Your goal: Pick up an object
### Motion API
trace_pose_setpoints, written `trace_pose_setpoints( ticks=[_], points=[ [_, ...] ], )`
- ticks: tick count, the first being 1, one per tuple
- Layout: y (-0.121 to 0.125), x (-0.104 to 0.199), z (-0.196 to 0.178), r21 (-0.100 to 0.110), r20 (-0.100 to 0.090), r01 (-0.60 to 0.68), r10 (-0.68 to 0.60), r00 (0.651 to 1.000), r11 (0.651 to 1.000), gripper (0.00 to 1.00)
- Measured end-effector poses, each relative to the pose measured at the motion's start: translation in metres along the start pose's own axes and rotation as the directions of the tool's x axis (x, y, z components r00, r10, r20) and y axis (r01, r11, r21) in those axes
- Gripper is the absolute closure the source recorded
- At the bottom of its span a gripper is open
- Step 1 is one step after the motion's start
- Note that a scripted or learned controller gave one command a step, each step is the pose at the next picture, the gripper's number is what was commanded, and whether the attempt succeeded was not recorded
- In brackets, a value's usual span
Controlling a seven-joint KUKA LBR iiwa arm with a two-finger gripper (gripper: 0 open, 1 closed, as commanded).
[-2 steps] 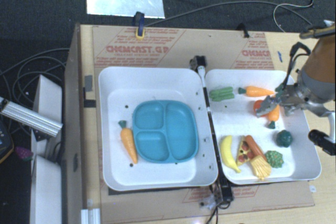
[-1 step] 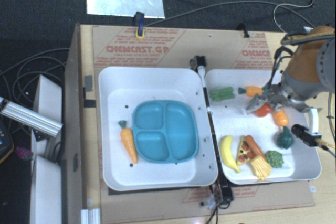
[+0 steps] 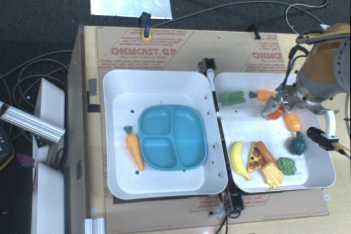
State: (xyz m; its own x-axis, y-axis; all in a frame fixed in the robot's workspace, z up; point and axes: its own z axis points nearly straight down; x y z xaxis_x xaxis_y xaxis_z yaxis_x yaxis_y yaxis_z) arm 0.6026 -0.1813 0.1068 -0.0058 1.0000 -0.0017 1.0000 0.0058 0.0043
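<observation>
From the camera above the tabletop, the grey arm with its orange band reaches in from the right, and its gripper sits low in the right-hand white bin, right at a small red-orange toy piece — whether it is spread or pinching that piece I cannot tell. Nothing looks lifted clear yet, so I judge the pick is at the grasping stage, with the raise left to do. That bin also holds a green toy vegetable, an orange toy carrot piece, a yellow toy banana, a pizza slice, pale fries and a broccoli floret. The left-hand white bin holds a blue divided plate and, beside it, an orange carrot.
</observation>
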Motion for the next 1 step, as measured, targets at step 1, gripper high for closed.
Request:
trace_pose_setpoints(
  ticks=[1],
  points=[
    [0.0026, 0.0791, -0.1147, -0.003, -0.002, 0.0, 0.0, 1.0, 1.0, 1.0]
  ],
)
